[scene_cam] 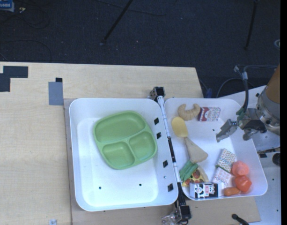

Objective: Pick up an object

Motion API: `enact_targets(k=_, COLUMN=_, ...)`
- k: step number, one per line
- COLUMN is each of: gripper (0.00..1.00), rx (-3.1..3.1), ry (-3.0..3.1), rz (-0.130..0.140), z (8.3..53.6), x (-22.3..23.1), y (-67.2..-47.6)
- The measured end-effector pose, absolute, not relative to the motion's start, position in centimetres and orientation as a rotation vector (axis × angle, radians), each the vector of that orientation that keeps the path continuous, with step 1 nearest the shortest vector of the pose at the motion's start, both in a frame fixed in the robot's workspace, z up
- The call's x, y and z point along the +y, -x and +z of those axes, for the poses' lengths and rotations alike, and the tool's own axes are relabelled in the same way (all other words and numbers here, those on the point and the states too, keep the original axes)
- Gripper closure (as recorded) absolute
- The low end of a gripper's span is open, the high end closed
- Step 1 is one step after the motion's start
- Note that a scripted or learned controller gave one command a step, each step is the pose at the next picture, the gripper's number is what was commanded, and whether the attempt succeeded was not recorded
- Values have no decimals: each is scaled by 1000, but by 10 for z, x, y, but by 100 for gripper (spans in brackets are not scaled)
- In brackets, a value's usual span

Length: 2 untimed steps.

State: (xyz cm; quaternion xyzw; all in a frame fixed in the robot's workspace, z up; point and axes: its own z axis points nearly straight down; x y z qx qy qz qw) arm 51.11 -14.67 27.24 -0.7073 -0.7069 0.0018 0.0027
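Evenly lit from above — bright on both white bins (116, 198), nearly washed out on their floors. Soft, short shadows under the green divided plate (125, 138) and along bin walls. Dim and dark across the floor beyond the bench (26, 149). Slightly soft throughout — small toy items grainy, gripper (234, 130) edges blurred.

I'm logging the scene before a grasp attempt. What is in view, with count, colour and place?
divided plate: 1, green, in the left bin
croissant-shaped toy: 1, tan, right bin, far end
small carton: 1, red and white, beside the croissant-shaped toy
yellow piece: 1, near the divider
wedge: 1, beige, mid bin
patterned boxes: 2, white, near end
round toys: 2, orange-red, near corner
cow-print carton: 1, black and white, near edge
hand: 1, grey, over the right bin's right side, fingers spread, holding nothing
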Motion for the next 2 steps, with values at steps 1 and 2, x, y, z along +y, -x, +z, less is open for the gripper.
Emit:
enact_targets(k=1, gripper=0, rx=-2214, ry=2220, rz=5, z=97, x=-87, y=-503)
enact_targets(k=2, gripper=0, rx=-2217, ry=2219, rz=5, z=99, x=-113, y=-582)
